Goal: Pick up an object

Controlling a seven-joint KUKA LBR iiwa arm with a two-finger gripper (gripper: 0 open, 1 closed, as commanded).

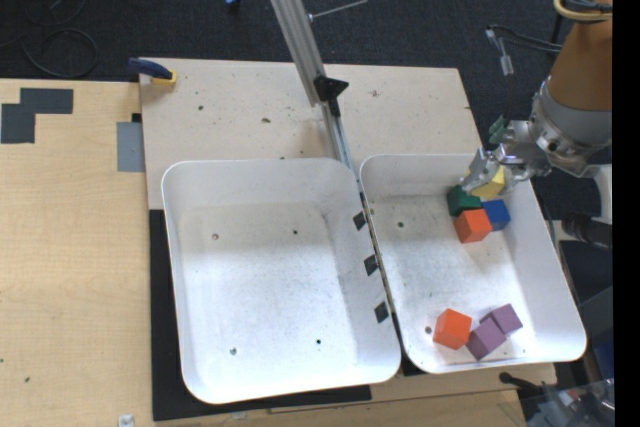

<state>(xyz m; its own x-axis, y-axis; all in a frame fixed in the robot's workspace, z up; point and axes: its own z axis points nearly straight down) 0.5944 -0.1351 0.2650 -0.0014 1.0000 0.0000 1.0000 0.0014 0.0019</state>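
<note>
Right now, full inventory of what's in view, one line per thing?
white bins: 2, side by side on the bench; left bin, right bin
yellow block: 1, right bin, far end, at the end effector
green block: 1, beside the yellow one
blue block: 1, same cluster
orange blocks: 2; one in the cluster, one at the near end
purple blocks: 2, near end, touching
clamp: 1, blue and yellow, bench's far left corner
aluminium rail: 1, slanting over the bench
arm: 1, entering from the right
end effector: 1, over the far cluster
</note>
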